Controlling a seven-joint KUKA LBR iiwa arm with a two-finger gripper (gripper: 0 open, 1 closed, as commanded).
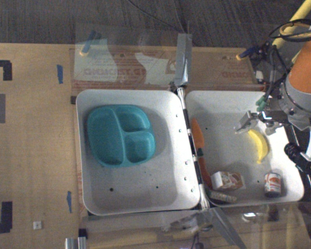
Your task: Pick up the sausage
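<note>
The gripper (pixel 247 123) hangs over the right bin (pixel 223 108), just beside the banana's (pixel 259 144) upper end; its jaws look parted with nothing between them. The sausage (pixel 201 166), thin and reddish, lies along that bin's left wall below the carrot (pixel 197 134). A small packet (pixel 227 180) and a can (pixel 272 184) sit near the bin's front edge. The left bin (pixel 129 196) holds a teal divided plate (pixel 121 135).

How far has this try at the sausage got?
Nothing looks done: the sausage lies along the right bin's left wall, below the carrot. The gripper hangs across the bin, near the banana. Reaching, grasping and lifting remain.
</note>
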